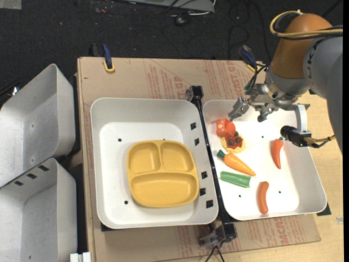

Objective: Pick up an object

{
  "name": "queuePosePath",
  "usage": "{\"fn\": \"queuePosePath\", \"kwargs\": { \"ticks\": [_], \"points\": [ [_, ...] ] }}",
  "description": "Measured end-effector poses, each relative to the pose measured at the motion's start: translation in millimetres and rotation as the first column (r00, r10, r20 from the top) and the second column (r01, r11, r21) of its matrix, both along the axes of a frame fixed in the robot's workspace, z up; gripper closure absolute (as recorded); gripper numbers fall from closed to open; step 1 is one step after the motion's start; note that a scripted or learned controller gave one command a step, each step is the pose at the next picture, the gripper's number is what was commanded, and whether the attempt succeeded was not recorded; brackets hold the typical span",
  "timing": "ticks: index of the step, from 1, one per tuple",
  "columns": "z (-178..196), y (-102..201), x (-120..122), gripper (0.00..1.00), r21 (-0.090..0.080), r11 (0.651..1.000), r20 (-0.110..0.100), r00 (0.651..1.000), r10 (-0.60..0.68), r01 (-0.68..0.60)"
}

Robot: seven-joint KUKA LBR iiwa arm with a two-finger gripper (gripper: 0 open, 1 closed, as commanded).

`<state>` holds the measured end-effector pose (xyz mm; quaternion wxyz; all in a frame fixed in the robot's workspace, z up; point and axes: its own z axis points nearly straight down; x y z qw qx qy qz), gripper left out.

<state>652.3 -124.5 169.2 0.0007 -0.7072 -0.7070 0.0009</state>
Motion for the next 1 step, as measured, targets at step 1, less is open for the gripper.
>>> {"fn": "queuePosePath", "kwargs": {
  "ticks": [1],
  "points": [
    [-61.6,4.1,-0.1,0.00,0.003,1.000,0.002,1.000,0.000,0.000]
  ]
}}
